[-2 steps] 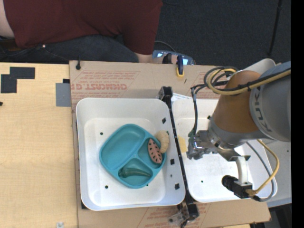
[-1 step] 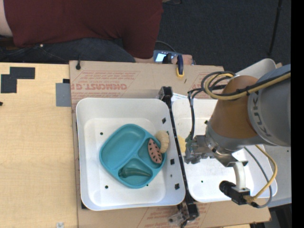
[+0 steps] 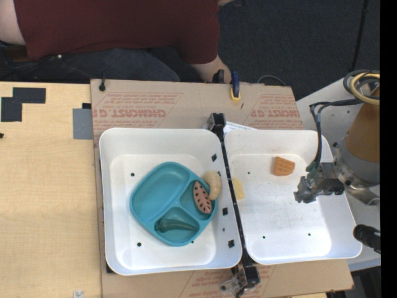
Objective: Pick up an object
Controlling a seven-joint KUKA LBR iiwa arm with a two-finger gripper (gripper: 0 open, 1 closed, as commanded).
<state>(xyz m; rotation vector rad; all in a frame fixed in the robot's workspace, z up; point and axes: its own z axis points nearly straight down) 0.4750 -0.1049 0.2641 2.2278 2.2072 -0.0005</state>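
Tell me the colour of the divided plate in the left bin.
Teal, seen in the camera view: the plate.

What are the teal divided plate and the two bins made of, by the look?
Teal divided plate: looks like moulded plastic, smooth, slightly glossy, uniform colour with rounded compartment ridges. Two shallow white bins, left and right: probably thin formed plastic, matte to satin, with rounded corners and rolled rims. None of this is certain from one view.

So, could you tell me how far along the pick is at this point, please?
Nothing looks picked up yet. The gripper is over the right bin, below and right of the orange piece, which lies apart from it on the bin floor. The teal plate sits in the left bin. Reaching, grasping and lifting remain.
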